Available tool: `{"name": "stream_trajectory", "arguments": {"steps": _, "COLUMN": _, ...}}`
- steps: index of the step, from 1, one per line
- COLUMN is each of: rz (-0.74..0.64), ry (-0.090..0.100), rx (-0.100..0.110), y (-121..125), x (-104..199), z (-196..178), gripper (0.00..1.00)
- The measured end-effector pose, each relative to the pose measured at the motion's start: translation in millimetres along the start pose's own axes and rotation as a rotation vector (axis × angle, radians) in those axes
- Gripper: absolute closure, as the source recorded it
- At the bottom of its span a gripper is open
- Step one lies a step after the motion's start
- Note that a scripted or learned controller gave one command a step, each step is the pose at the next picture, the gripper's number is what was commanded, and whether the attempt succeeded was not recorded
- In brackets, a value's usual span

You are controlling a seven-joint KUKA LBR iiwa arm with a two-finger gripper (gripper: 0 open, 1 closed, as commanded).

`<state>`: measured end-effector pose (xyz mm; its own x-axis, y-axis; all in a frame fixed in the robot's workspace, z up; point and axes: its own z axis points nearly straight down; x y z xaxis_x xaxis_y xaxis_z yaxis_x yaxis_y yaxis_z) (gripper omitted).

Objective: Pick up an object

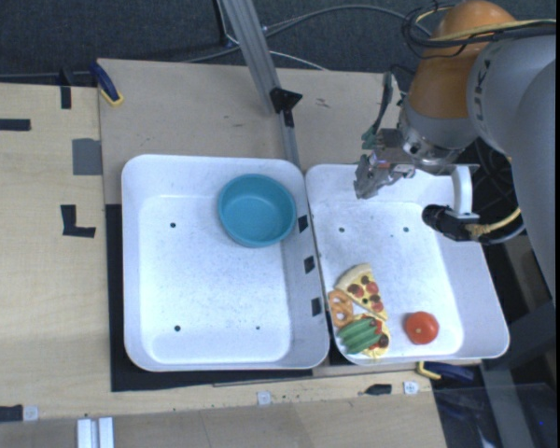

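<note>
A toy pizza slice (359, 311) with red and green toppings lies at the near left of the right bin (448, 250). A small red tomato (421, 327) sits to its right near the bin's front rim. A blue bowl (256, 210) stands upright at the far right of the left bin (168, 287). My gripper (371, 184) hangs over the far left part of the right bin, well away from the pizza slice and the tomato. Nothing shows between its fingers.
A grey metal pole (261, 54) slants down from the top to the gap between the bins. Black cables (467, 224) loop along the right bin's far right side. Tape marks dot the bench at the left.
</note>
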<state>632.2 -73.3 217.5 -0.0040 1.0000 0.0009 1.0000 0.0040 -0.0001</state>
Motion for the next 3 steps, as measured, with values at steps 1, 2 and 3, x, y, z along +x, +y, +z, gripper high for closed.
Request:
{"name": "stream_trajectory", "arguments": {"steps": 1, "rz": -0.001, "ry": 0.000, "rx": -0.001, "y": 7, "x": 54, "z": -12, "gripper": 1.00}}
{"name": "stream_trajectory", "arguments": {"steps": 2, "rz": 0.000, "ry": 0.000, "rx": 0.000, "y": 12, "x": 101, "z": -20, "gripper": 1.00}}
{"name": "stream_trajectory", "arguments": {"steps": 3, "rz": -0.001, "ry": 0.000, "rx": 0.000, "y": 19, "x": 157, "z": -27, "gripper": 1.00}}
